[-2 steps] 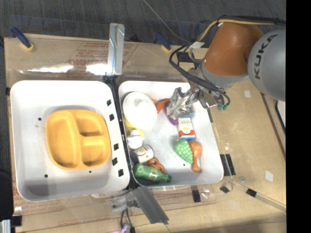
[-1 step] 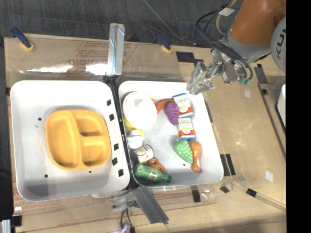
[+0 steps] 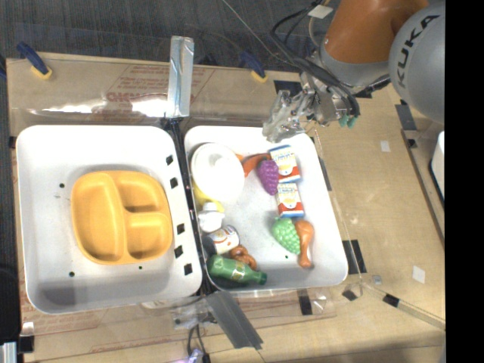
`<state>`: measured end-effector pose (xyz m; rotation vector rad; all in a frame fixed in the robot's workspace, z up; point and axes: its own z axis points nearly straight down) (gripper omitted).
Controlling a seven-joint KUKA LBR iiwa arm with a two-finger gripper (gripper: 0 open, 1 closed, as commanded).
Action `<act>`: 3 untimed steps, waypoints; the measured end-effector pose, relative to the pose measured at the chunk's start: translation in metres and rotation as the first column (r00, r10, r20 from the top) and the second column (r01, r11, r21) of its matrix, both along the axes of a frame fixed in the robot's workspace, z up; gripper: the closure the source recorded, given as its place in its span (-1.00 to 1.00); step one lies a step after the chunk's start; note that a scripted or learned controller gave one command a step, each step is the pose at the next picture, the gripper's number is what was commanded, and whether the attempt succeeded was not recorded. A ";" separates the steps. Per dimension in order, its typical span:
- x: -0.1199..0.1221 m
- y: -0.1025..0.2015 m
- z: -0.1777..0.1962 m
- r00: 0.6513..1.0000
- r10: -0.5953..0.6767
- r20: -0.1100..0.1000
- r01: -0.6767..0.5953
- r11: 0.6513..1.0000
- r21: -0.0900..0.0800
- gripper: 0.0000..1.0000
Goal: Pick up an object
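Observation:
The right bin (image 3: 327,225) holds a jumble of toy food. There is a white bowl (image 3: 217,169), purple grapes (image 3: 268,175), two small milk cartons (image 3: 284,162) (image 3: 290,198), green grapes (image 3: 286,235), an orange drumstick (image 3: 304,242), a green bottle (image 3: 236,271) and a small white figure (image 3: 219,237). My gripper (image 3: 286,119) hangs over the bin's far right corner, just above the upper carton. Its translucent fingers (image 3: 277,124) stand apart with nothing between them.
The left bin (image 3: 45,157) holds a yellow divided tray (image 3: 121,216). A silver tape strip (image 3: 180,78) stands at the back between the bins. Cables (image 3: 291,32) run behind the arm's orange band (image 3: 367,17). Bare bench lies to the right of the bins.

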<state>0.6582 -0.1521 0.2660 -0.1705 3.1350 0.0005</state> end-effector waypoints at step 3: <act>-0.001 0.051 0.014 0.968 0.253 -0.001 -0.253 0.968 0.000 1.00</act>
